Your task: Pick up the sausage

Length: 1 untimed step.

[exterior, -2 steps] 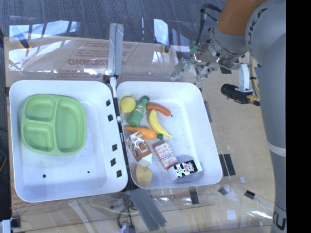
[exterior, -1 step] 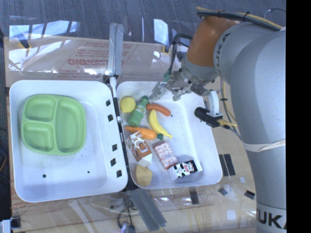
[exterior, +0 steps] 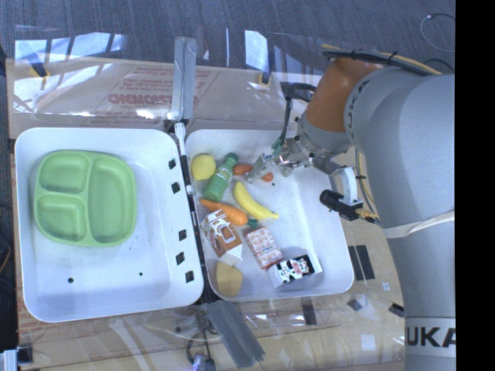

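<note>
The sausage [exterior: 243, 169] is a short red-orange piece lying at the back of the right bin [exterior: 325, 230], between the green bottle [exterior: 220, 179] and my gripper [exterior: 265, 165]. The gripper hangs low over the bin, just to the right of the sausage and very close to it. Another small red-orange patch [exterior: 267, 178] shows right under the gripper. I cannot make out whether anything is held. The grey arm with its orange band [exterior: 332, 99] reaches in from the right.
The right bin also holds a lemon [exterior: 203, 166], a banana [exterior: 251, 200], a carrot [exterior: 225, 211], a potato [exterior: 228, 278] and three small cartons [exterior: 263, 247]. A green divided plate [exterior: 85, 198] lies in the left bin [exterior: 147, 269].
</note>
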Motion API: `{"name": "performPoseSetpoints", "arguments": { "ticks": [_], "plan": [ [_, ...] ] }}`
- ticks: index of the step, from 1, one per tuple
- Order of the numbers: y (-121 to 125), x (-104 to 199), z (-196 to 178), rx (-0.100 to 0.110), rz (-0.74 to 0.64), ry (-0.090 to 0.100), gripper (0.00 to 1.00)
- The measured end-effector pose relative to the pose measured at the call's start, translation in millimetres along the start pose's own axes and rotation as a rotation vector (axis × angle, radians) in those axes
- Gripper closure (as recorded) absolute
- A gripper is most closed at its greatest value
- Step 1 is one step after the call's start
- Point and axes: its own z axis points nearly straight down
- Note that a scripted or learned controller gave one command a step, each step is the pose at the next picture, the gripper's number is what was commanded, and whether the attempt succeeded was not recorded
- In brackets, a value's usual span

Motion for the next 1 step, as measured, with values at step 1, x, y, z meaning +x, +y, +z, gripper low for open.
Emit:
{"name": "performPoseSetpoints", "arguments": {
  "ticks": [1],
  "plan": [
    [-0.5, 0.4, -5.8, 0.008, -0.003, 0.003, 1.00]
  ]
}}
